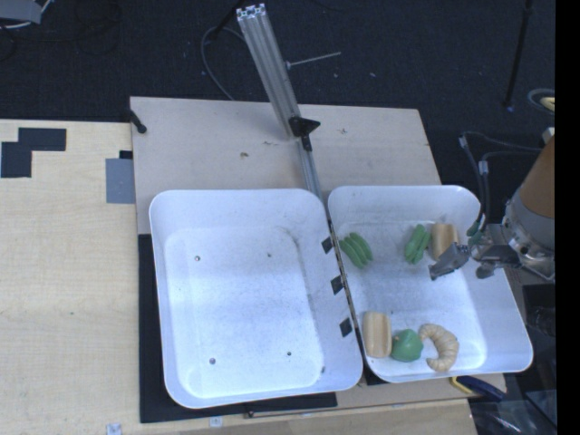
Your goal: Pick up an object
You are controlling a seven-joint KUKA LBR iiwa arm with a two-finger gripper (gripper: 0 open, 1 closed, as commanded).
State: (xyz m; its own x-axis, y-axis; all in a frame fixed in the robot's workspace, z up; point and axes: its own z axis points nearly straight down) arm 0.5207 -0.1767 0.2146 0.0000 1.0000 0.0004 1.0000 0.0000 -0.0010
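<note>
The right bin (494, 356) holds several items. A green ribbed piece (356, 248) lies at its left side. A second green piece (417, 243) lies beside a tan block (442, 239) near the back. At the front sit a tan roll (377, 333), a round green object (407, 345) and a curved beige piece (441, 346). My gripper (468, 262) hangs over the right part of this bin, just right of and below the tan block. Its fingers (445, 264) are spread, with nothing between them.
The left bin (172, 216) lies beside the right one, with black clips (336, 284) along the shared wall. A slanted metal rail (272, 71) rises behind the bins. Cables (480, 166) hang near the arm at the right.
</note>
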